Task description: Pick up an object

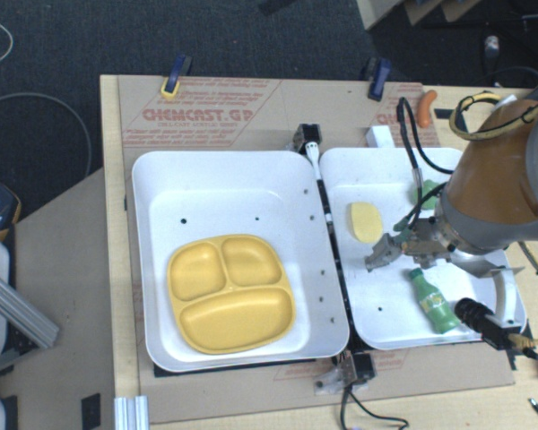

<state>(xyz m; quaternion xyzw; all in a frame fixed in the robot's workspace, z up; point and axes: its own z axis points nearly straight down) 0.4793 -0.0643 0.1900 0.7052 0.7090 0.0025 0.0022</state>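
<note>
Pincer hangs low over the right bin, its grey fingers reaching toward that bin's left part with nothing visible between them; whether they are spread or pressed together I cannot tell from this slant. Two candidates lie close by. The pale yellow piece sits just up and slightly left of the fingertips, near the bin's left wall, close but apart from them. The green bottle lies down and to the right of the tips, its long axis running diagonally from upper left to lower right, cap end toward the pincer (partly under the arm's shadow). Of the two, the yellow piece looks the nearer and less crowded, so the coming move probably calls for a short shift up the bin before descending. The yellow divided plate rests in the left bin, well apart on the worktop.
</note>
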